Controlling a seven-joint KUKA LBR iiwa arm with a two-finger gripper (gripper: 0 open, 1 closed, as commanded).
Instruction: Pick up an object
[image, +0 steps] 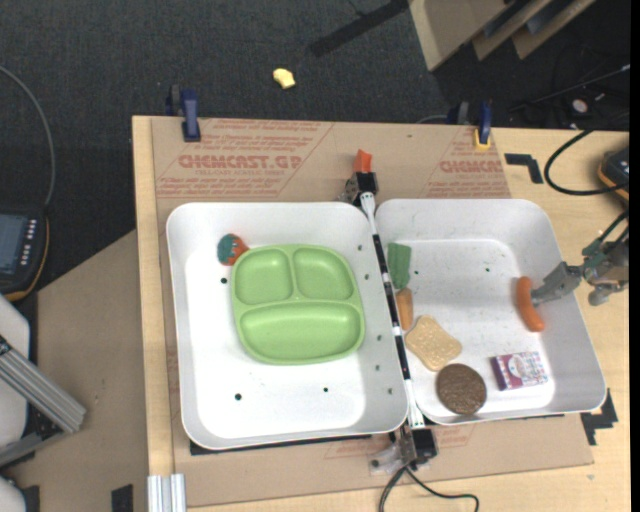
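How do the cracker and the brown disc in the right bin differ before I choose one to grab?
The cracker is pale tan with a lobed, uneven outline; the brown disc is dark and cleanly round. The cracker lies nearer the divider, beside an orange stick; the disc lies nearer the bin's front edge, beside a purple packet. The disc looks slightly larger. Both lie flat in the right bin, almost touching each other.

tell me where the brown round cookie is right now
In the camera view the brown round cookie lies near the front edge of the right bin, just below the tan cracker and left of the purple packet.
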